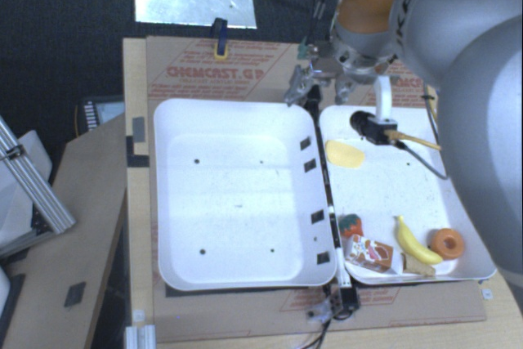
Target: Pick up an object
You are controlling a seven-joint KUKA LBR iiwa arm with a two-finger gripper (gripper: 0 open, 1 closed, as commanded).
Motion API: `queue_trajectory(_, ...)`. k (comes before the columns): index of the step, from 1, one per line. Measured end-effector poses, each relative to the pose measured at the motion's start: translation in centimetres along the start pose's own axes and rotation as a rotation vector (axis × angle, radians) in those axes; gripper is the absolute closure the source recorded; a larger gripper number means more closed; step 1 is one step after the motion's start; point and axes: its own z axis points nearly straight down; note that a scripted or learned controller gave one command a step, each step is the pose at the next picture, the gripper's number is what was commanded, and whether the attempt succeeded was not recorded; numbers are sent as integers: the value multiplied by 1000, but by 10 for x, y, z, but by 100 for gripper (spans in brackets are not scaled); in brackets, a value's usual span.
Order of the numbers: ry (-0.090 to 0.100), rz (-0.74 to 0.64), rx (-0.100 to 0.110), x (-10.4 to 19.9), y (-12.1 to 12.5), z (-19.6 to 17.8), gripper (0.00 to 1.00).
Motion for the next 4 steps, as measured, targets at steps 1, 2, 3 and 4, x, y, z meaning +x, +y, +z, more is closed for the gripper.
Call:
queue_trajectory(1, 1, -1, 4, 42, -20, 63, 0)
queue_trajectory(2, 0, -1, -4, 39, -17, 48, 100)
queue_trajectory(3, 0, 1, -4, 42, 1, 59, 100)
queue_trajectory(4, -1, 11, 1, -21, -43, 59, 100)
